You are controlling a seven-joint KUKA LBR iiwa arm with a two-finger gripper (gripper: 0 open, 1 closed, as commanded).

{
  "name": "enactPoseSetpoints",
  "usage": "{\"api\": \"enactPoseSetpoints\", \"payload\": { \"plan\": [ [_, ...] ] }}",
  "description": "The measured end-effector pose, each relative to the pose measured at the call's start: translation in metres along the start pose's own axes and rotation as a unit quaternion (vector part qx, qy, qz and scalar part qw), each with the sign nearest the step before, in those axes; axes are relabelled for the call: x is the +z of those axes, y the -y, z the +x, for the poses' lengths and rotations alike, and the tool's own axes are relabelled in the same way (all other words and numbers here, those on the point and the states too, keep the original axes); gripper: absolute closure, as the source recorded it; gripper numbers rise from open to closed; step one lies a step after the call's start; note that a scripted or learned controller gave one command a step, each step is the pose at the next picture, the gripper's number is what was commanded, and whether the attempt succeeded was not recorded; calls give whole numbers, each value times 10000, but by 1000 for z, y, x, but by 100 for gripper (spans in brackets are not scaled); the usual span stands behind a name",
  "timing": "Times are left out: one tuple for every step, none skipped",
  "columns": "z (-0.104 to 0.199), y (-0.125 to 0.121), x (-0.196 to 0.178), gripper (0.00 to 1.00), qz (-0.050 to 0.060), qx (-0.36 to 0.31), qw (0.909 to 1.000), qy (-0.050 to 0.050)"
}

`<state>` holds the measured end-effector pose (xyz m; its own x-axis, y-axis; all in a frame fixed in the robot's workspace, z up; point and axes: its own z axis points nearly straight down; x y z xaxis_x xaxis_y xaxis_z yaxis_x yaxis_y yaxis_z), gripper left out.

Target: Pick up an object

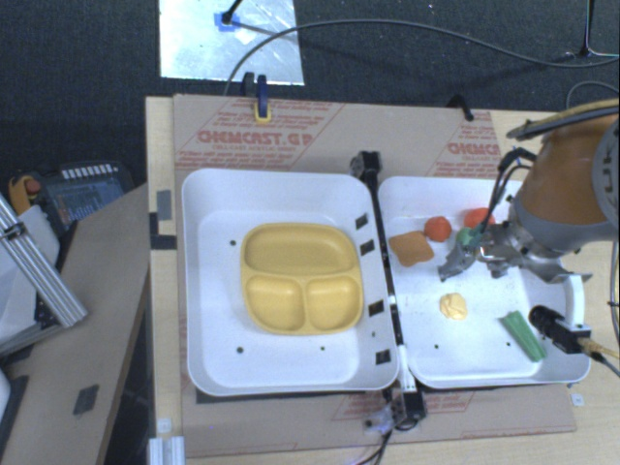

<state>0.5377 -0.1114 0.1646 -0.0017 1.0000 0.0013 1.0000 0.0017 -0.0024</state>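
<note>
The left bin (208,260) holds a smooth yellow tray (300,277) with three hollows and rounded corners. In the right bin (426,366), going right: a flat brown piece (412,249) at the far left, a round red-orange ball (438,228) just beyond it, and a lumpy pale yellow piece (452,306) nearer. The gripper (453,264) hangs between these; whether it is open or closed cannot be told. A green stick (521,335) lies near right, an orange piece (475,218) far behind the arm (567,187).
</note>
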Motion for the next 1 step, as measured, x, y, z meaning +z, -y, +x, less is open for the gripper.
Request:
{"api": "enactPoseSetpoints", "payload": {
  "plan": [
    [8, -7, 51, 0, 1, -4, 10000, 0]
  ]
}}
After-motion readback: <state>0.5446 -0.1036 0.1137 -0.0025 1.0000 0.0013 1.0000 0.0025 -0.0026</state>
